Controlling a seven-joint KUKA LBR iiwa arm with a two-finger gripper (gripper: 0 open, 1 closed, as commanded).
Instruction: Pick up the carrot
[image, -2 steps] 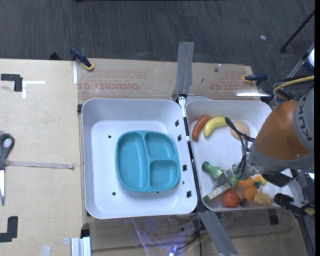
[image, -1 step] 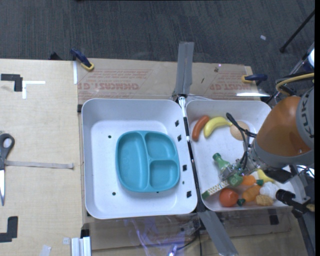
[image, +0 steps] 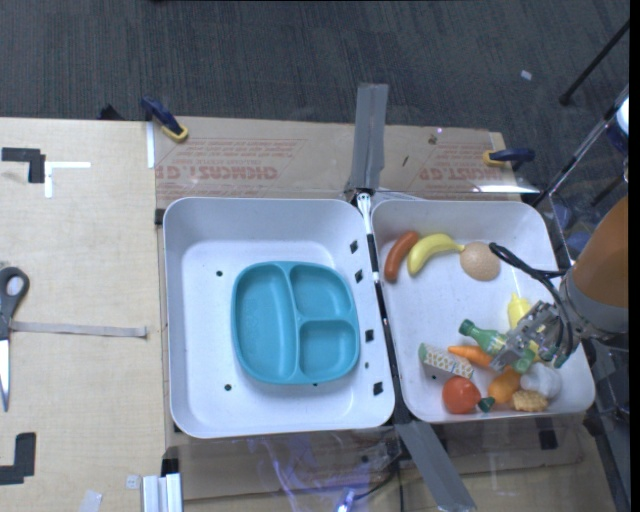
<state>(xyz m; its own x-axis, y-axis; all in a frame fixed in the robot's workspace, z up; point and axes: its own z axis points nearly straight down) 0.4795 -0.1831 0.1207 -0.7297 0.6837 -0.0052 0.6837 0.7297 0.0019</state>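
teal plate in left bin; banana, tomato right.

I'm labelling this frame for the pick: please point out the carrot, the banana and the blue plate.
carrot (image: 468, 354), camera view, on its orange body.
banana (image: 432, 248), camera view, on its curved middle.
blue plate (image: 262, 318), camera view, on its large compartment.

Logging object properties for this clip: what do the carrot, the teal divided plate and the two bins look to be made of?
Carrot: probably moulded plastic toy food; uniform orange, smooth, lying by the claw.
Teal divided plate: likely plastic, satin finish; even colour, soft rounded compartment walls.
Left bin and right bin: seemingly thin white plastic, slightly glossy, with rounded moulded corners. None of this is certain from look alone.
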